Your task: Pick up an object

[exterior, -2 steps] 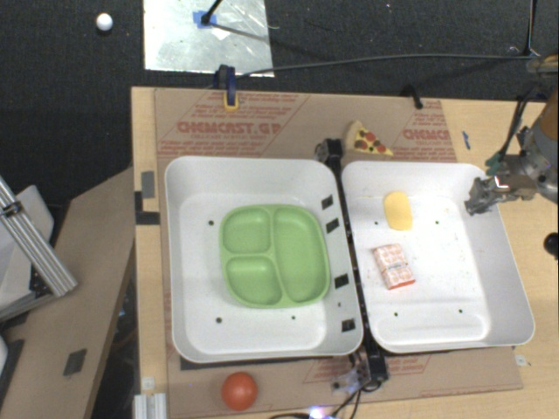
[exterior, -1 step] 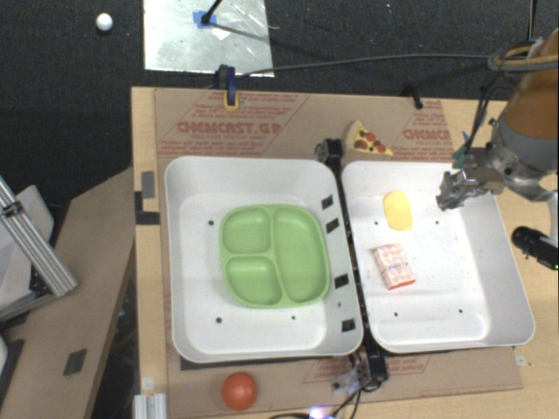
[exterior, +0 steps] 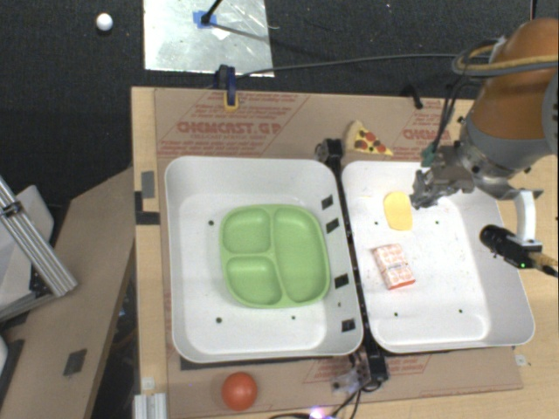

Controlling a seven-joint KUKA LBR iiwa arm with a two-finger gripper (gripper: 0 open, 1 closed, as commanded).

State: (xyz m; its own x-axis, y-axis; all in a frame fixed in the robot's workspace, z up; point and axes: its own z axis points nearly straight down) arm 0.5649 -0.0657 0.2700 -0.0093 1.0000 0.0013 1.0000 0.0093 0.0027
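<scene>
Your gripper [exterior: 421, 192] hangs over the right bin [exterior: 489, 321], just at the three o'clock side of the yellow piece [exterior: 398, 210]; whether its jaws are wide or narrow, you cannot tell. That yellow piece lies flat, long axis running twelve to six. At its six o'clock sits a small red-and-white box [exterior: 394, 266], long axis tilted eleven to five, its print too small to read. The left bin [exterior: 188, 234] holds a green divided tray [exterior: 273, 255]. Brown board [exterior: 262, 125] beneath reads "CHEMCAST GP". An orange ball [exterior: 239, 390] rests at six o'clock.
</scene>
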